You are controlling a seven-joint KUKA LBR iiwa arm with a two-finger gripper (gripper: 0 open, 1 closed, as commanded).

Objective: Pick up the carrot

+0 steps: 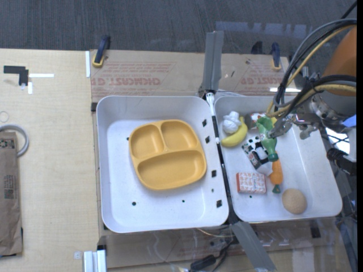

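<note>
The carrot (276, 173) is small and orange with a green tip at its near end. It lies in the right bin (317, 177), near the middle, pointing toward the front. My gripper (276, 130) hangs over the back half of that bin, above a green toy (267, 143) and a short way behind the carrot. Nothing shows in its grasp.
Around the carrot lie a black-and-white object (255, 153), a red-and-white box (251, 183), a tan ball (294, 201), a banana (235, 136) and a white lump (231, 120). A yellow divided plate (167, 154) sits in the left bin (113, 203). Cables (306, 50) arch over the back right.
</note>
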